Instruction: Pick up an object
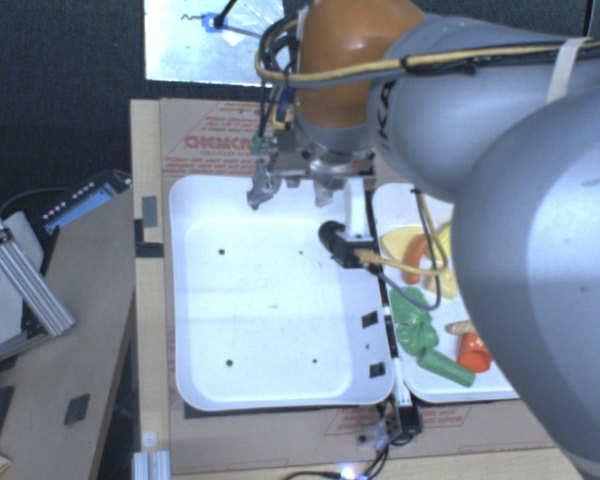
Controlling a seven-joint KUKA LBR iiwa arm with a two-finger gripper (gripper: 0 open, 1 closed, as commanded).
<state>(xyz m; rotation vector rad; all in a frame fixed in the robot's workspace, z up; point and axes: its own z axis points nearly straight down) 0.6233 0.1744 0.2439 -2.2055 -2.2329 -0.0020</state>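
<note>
The end effector (292,192) hangs with its two fingers (260,190) spread wide and nothing between them, only the white of the bin showing in the gap. It is over the far rim of the left bin (270,308), towards the far edge of the surface (260,433) and close to where the two bins meet. Above it sit the orange band and the grey arm (500,118), which reaches in from the right and covers much of the right bin (392,208).

The objects to pick up all lie in the right bin, well apart from the fingers. A yellow piece (408,240) and an orange piece (416,256) touch each other near the bin's left wall. Closer to the near edge of the surface are a green leafy piece (412,323), a long green piece (446,368) and a red piece (472,352), close together near the bin's near-left corner.
</note>
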